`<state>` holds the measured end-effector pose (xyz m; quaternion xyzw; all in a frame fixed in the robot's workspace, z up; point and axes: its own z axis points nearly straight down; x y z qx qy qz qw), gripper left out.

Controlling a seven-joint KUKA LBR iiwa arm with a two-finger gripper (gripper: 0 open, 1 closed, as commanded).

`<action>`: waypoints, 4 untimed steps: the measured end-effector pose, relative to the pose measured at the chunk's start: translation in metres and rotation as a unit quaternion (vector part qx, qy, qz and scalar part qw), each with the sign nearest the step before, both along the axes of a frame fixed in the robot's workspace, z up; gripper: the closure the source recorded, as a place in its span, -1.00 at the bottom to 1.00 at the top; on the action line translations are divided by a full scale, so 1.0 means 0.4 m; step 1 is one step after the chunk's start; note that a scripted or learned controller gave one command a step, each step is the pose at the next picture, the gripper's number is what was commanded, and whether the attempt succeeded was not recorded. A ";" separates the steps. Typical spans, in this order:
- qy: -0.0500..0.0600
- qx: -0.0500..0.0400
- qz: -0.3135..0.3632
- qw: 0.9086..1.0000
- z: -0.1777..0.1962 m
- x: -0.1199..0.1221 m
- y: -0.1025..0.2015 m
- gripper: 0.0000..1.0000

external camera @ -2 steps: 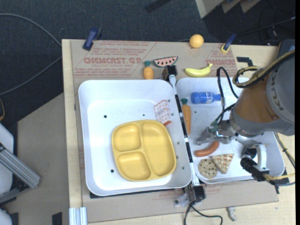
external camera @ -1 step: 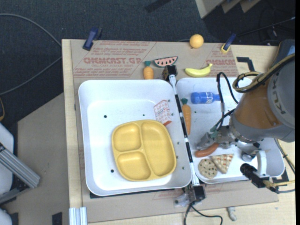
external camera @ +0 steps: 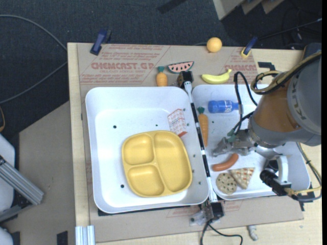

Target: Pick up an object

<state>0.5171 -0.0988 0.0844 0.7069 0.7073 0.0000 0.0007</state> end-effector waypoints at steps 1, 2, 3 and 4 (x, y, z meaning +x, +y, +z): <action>0.002 0.001 -0.001 1.000 -0.001 -0.097 -0.010 -1.00; 0.002 0.001 0.000 1.000 0.000 -0.096 0.017 -1.00; 0.001 0.001 0.000 1.000 0.000 -0.096 0.016 -1.00; 0.000 0.000 -0.001 1.000 0.000 -0.071 0.010 -1.00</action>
